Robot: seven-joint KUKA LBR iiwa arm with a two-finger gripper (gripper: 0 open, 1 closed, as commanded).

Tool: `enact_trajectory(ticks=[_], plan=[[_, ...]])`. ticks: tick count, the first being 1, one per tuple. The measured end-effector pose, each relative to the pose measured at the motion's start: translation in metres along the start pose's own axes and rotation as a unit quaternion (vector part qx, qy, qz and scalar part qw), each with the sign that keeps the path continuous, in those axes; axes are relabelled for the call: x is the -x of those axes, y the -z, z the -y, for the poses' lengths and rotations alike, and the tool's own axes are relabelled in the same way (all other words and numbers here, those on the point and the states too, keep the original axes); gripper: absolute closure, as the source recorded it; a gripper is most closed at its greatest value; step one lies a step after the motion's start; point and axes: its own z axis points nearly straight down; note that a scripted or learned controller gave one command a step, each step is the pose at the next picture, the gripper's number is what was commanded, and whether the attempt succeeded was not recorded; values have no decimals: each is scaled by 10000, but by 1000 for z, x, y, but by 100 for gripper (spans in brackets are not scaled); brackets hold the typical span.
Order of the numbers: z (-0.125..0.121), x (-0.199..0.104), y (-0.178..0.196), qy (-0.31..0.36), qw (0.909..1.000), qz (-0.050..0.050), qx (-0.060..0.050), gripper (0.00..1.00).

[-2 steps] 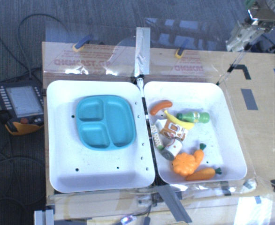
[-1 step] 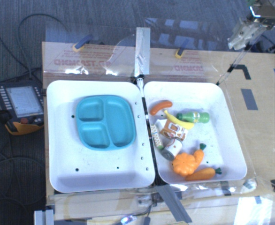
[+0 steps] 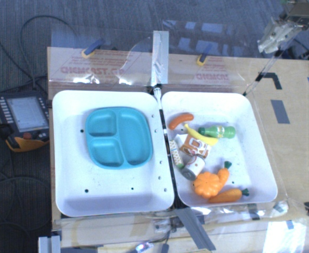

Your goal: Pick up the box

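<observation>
Grey bracket at the near edge of the worktop sits closest, and nothing is happening down there. The gripper hangs at the far right, above the worktop and well apart from both bins. It's blurred, so I cannot tell whether it is spread or pressed together, and nothing shows in it.

Moving outward to the right bin, the box lies in the middle of the clutter. A banana touches its far side and a can its near side, with the orange pumpkin just beyond. Its left end is hard to separate from the neighbours.

By my read, approach, grasp and lift are all yet to come. Over in the left bin, a blue plate.
</observation>
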Motion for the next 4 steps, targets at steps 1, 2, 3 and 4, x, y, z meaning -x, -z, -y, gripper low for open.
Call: enact_trajectory(ticks=[1, 2, 3, 4], plan=[[-1, 0, 9, 3, 10000, 13, 0, 100], [-2, 0, 18, 5, 10000, 26, -1, 100], [-2, -1, 27, 9, 10000, 40, -1, 100], [-3, -1, 36, 11, 10000, 55, 0, 100]])
